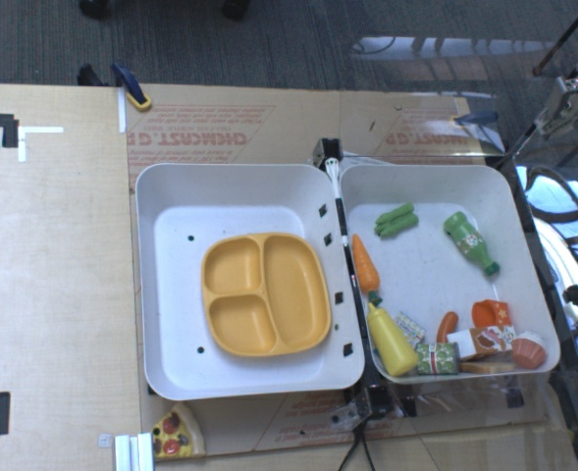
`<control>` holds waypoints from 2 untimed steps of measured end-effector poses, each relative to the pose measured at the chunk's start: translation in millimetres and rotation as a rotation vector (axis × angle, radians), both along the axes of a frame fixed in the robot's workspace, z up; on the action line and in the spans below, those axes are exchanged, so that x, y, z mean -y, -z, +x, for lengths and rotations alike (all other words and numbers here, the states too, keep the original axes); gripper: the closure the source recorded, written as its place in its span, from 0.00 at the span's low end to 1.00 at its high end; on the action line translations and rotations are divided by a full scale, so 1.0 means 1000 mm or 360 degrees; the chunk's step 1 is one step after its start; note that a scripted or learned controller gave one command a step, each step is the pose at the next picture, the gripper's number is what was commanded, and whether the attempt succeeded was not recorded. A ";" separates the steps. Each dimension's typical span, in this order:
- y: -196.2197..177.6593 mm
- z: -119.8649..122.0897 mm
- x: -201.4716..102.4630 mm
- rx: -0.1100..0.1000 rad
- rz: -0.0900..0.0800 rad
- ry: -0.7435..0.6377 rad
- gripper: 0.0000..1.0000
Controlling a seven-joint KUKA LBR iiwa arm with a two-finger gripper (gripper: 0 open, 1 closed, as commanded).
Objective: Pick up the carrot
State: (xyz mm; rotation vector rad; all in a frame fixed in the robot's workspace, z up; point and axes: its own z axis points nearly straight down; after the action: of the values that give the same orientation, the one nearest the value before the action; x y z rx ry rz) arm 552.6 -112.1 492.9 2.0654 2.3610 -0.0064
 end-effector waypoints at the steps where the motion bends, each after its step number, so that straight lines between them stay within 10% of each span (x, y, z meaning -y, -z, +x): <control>1: 0.000 0.000 0.000 -0.0001 0.0000 0.0001 0.00; 2: -0.008 0.002 -0.001 -0.0002 -0.0005 -0.0007 1.00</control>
State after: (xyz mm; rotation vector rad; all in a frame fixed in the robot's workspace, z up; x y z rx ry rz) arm 554.5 -111.6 500.8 2.0599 2.3646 -0.0113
